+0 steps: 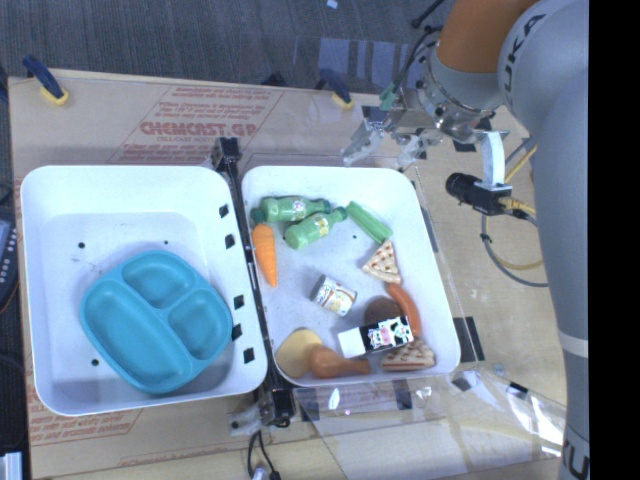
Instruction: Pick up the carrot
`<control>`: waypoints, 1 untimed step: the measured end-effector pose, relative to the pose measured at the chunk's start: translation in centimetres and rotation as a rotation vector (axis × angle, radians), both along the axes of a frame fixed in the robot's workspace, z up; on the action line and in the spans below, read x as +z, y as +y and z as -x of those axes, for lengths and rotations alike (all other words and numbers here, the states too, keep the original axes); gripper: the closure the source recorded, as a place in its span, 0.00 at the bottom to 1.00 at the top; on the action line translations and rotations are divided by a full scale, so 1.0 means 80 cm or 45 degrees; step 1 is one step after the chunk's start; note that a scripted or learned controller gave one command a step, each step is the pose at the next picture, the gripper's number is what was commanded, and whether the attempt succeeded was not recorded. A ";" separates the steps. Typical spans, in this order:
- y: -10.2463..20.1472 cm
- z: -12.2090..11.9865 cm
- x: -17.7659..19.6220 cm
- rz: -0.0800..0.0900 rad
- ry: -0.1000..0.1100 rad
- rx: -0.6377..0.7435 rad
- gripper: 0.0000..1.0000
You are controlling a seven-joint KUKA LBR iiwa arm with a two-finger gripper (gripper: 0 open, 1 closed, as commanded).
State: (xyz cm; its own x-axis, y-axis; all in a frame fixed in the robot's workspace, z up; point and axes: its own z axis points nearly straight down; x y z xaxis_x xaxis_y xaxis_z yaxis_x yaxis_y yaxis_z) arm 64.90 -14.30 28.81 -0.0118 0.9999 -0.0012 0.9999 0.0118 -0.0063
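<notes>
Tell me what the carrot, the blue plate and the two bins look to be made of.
Carrot: probably moulded plastic toy food; even orange, smooth, faint sheen.
Blue plate: likely plastic; uniform turquoise, rounded moulded compartments, matte to semi-gloss.
Left bin and right bin: thin white plastic by the look, with smooth rolled rims and soft highlights, though coated metal cannot be excluded.

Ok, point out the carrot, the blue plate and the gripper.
carrot point(264, 253): camera view, middle of its orange body.
blue plate point(118, 346): camera view, lower-left rim.
gripper point(385, 154): camera view, midway between its fingertips.
</notes>
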 end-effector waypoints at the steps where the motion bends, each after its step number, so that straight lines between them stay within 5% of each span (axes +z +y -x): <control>1: 0.059 0.020 -0.219 0.010 -0.024 -0.048 0.00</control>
State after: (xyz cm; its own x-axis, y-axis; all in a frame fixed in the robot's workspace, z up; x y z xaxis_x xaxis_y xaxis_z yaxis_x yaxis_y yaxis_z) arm 63.29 -9.61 11.32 0.0259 0.9996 -0.0091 0.9996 -0.0258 0.0128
